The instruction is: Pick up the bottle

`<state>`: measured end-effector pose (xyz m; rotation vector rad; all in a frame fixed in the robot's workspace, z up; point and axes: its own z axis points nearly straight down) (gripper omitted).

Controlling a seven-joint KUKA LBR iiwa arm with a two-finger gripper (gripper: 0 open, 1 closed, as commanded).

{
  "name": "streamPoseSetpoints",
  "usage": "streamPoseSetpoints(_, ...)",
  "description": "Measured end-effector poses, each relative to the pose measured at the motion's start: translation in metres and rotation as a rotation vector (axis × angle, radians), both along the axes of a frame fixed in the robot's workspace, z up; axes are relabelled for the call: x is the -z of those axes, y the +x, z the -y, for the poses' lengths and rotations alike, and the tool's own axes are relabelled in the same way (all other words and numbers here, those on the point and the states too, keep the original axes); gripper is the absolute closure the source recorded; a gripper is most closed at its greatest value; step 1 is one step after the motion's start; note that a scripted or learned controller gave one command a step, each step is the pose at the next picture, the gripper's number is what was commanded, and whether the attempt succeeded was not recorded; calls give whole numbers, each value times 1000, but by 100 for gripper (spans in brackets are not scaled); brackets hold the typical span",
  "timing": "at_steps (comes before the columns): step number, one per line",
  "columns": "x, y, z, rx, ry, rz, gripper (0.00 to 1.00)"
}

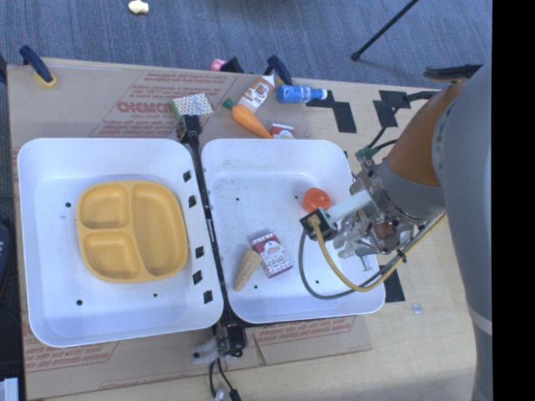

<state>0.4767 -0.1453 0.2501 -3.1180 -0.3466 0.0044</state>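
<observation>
A small blue bottle (299, 94) lies on its side on the bench behind the right bin (251, 153). Beside it, to the left, lies a white and orange bottle (257, 93) with a label. My gripper (353, 242) hangs over the right edge of the right bin, well in front of both bottles and apart from them. A yellow cable loops below it. Nothing shows in the gripper.
In the right bin lie a red ball-like item (316, 199), a small red and white carton (271, 253) and a cone (247, 267). The left bin (33, 224) holds a yellow divided plate (132, 230). A carrot (249, 121) and a patterned box (191, 105) lie near the bottles.
</observation>
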Motion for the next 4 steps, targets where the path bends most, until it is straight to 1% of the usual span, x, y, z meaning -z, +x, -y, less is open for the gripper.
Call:
streamPoseSetpoints(1,115,0,31,-69,1,-3,100)
streamPoseSetpoints(2,12,0,4,14,0,-1,100)
streamPoseSetpoints(3,-142,0,60,13,-3,2,100)
streamPoseSetpoints(4,-4,17,57,10,1,-3,100)
